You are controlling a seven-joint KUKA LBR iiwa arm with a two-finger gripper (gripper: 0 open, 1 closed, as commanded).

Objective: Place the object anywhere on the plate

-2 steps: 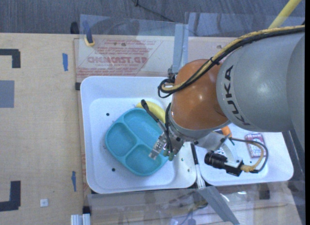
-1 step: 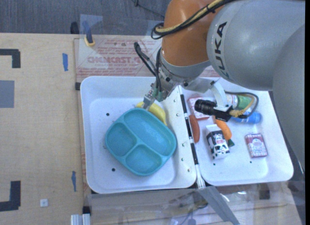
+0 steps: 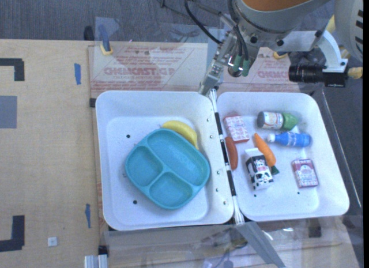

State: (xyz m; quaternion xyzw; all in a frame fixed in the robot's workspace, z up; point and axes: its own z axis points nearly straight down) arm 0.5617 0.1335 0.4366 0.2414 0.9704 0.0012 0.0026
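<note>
A light blue divided plate [image 3: 167, 170] lies tilted in the left bin [image 3: 109, 117], with nothing on it. A yellow banana [image 3: 183, 130] peeks out from behind the plate's far edge. My gripper [image 3: 215, 75] hangs above the far end of the ridge between the two bins, beyond the plate and apart from every object. I see nothing in it. The right bin [image 3: 328, 195] holds a pink packet [image 3: 236, 127], a reddish sausage [image 3: 231, 152], an orange carrot [image 3: 264, 149], a cow-patterned carton [image 3: 259, 170], a green-capped bottle [image 3: 277, 120], a blue bottle [image 3: 292, 140] and a red box [image 3: 304, 173].
A cardboard sheet [image 3: 144, 71] lies behind the bins. The wooden bench [image 3: 40, 146] stretches to the left with black and blue tape marks. Cables hang from the arm above the bins' far edge.
</note>
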